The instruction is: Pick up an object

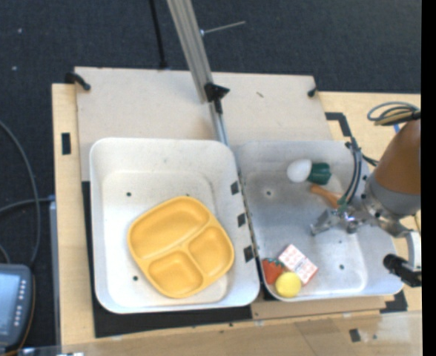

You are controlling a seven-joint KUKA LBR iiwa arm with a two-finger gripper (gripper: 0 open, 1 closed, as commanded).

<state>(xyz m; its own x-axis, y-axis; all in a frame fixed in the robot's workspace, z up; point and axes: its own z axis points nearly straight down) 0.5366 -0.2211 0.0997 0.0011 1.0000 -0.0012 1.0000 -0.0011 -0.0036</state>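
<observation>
Nearest in the right bin (366, 269), a yellow ball (288, 284) touches a checkered block (298, 262): light, round, likely slippery, best pinched across its middle. Farther back the tool (335, 219) hovers, whether wide or narrow I cannot tell.

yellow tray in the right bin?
No, the yellow tray lies in the left bin; the right bin holds small items such as a yellow ball.

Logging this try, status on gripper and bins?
Gripper low in right bin, nothing seen between fingers. Nearest: orange stick, white ball, green piece. Yellow tray in left bin.
</observation>
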